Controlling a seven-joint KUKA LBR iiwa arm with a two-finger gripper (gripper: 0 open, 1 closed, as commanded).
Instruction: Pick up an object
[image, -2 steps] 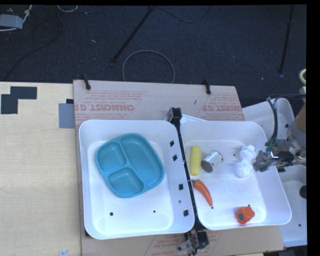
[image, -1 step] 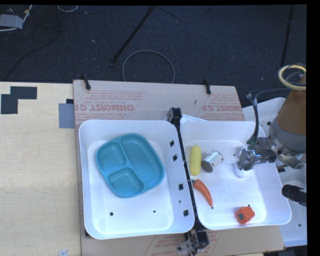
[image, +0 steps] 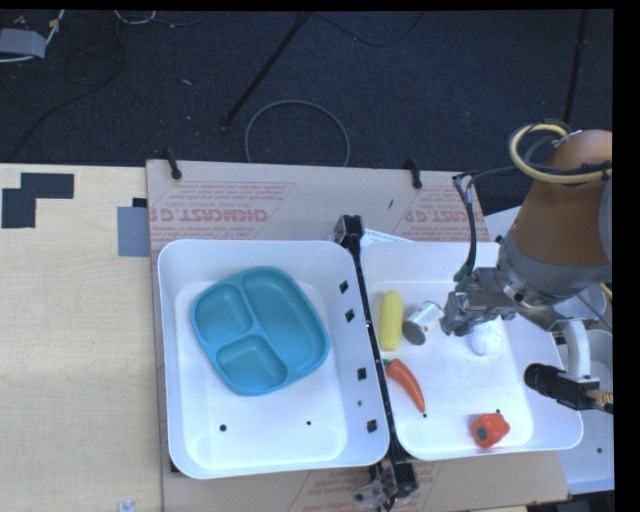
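Observation:
My gripper (image: 462, 318) hangs low over the right bin (image: 545, 430), near its middle. A small silver can (image: 420, 322) lies on its side just left of the gripper, close to it or touching. A white roundish object (image: 488, 341) sits directly below and right of the gripper. Further left, a yellow corn cob (image: 391, 320) lies against the bin's left wall. An orange carrot-shaped piece (image: 406, 384) lies below the corn. A red-orange pepper-like object (image: 490, 430) rests near the bin's front right.
The left bin (image: 200, 440) holds a blue divided plate (image: 260, 329). A black divider bar (image: 365, 340) runs between the two bins. The arm's grey body and orange band (image: 565, 200) loom over the right bin's far right side.

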